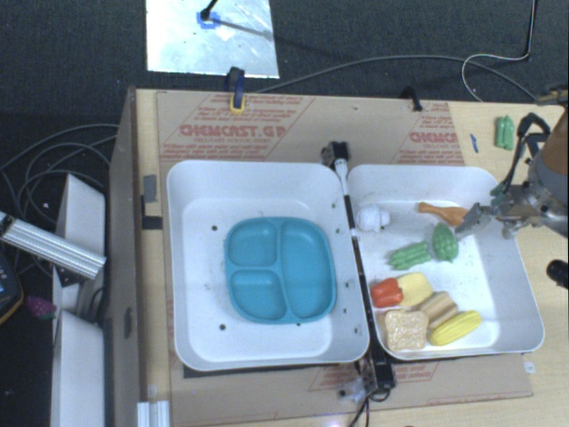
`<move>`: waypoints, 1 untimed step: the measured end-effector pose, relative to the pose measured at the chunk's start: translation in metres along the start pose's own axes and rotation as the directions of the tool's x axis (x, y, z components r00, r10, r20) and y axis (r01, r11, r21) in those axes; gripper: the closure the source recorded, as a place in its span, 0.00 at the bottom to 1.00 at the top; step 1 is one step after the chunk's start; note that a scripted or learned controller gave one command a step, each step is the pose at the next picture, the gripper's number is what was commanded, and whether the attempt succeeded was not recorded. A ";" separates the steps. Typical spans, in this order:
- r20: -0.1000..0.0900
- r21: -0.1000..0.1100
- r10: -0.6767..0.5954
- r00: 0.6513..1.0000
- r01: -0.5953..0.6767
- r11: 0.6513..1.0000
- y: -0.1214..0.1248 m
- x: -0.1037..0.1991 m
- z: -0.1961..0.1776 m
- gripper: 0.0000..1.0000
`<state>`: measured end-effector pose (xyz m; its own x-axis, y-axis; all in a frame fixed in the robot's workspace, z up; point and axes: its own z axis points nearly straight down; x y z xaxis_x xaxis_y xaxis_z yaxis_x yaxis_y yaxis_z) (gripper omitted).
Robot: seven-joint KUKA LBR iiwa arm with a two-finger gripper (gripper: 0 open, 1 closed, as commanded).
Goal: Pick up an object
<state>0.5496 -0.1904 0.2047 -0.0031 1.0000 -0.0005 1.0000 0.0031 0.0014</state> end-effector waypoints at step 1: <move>-0.001 0.003 -0.001 1.000 0.001 1.000 0.050 0.012 0.095 0.00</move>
<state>0.5993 -0.1782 0.1095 -0.0044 1.0000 0.0008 1.0000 0.0044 -0.0015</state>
